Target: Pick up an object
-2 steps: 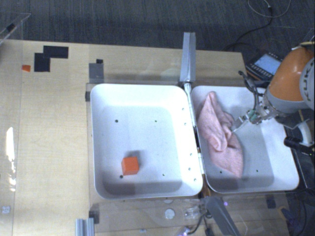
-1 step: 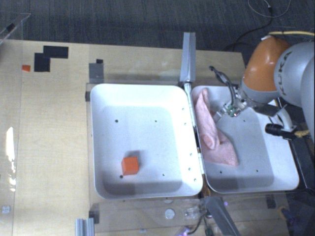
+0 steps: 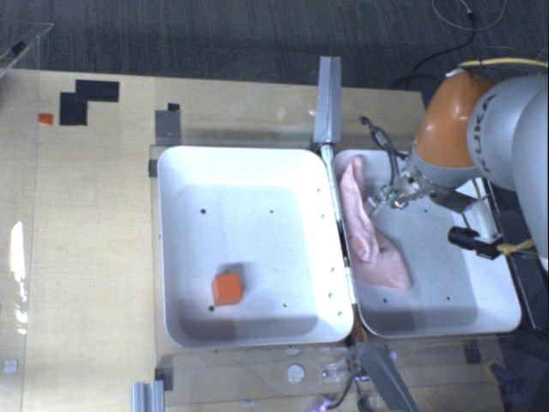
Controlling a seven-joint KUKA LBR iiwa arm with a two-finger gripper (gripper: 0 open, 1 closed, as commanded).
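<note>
Overhead, at a slant, 2 shallow white bins sit side by side on a pale wooden bench. The left bin (image 3: 257, 174) has a small orange cube (image 3: 227, 289) resting on its floor near the front-left corner, well apart from the arm. The right bin (image 3: 463, 303) holds a pink cloth (image 3: 367, 230) lying crumpled along its left wall. The cloth's long axis runs from the back of the bin toward the front, leaning slightly rightward as it comes forward; its narrow end points to the back wall and its wider, bunched end spreads toward the bin's middle. The grey arm with its orange band (image 3: 450, 127) reaches in from the right over the right bin. Its gripper (image 3: 384, 197) sits just beside the cloth's right edge, about halfway along the cloth. Whether the claw is open or closed cannot be told from this angle, nor whether it has hold of anything.
</note>
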